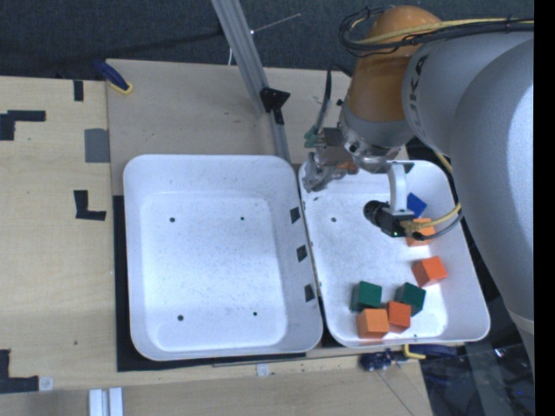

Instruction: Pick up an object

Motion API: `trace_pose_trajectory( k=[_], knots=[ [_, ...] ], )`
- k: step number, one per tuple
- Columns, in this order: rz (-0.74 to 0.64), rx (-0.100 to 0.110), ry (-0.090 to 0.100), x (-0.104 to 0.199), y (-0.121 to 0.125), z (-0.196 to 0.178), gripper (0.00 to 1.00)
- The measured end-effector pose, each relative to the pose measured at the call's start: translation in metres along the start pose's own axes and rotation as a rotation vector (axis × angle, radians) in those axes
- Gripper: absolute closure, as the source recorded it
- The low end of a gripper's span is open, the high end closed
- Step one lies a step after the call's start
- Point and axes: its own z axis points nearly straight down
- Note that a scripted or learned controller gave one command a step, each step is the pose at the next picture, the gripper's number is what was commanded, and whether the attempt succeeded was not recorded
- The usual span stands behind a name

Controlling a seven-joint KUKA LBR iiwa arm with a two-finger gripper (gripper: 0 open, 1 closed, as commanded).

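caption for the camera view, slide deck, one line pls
KUKA arm's gripper over the right bin's far-left corner; orange, green and blue blocks lie near its front-right.

Two bins sit side by side, left bin [208, 258] at nine o'clock of the right bin [347, 232]. Blocks [386, 306] cluster at the right bin's five o'clock; the gripper [325, 170] hangs at its eleven o'clock corner.

Blocks [388, 306] crowding right bin's [340, 258] near corner

Pretty plain setup: a light wooden tabletop [52, 258] with black tape marks [84, 204] on its left side, dark grey carpet-looking floor [130, 16] behind, and a slanted metal pole [247, 55] crossing the top.
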Motion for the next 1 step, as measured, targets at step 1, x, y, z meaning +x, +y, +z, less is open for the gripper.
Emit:
trace_pose_trajectory(
  k=[1],
  knots=[
    [0.000, 0.000, 0.000, 0.0512, 0.0196, 0.0076, 1.00]
  ],
)
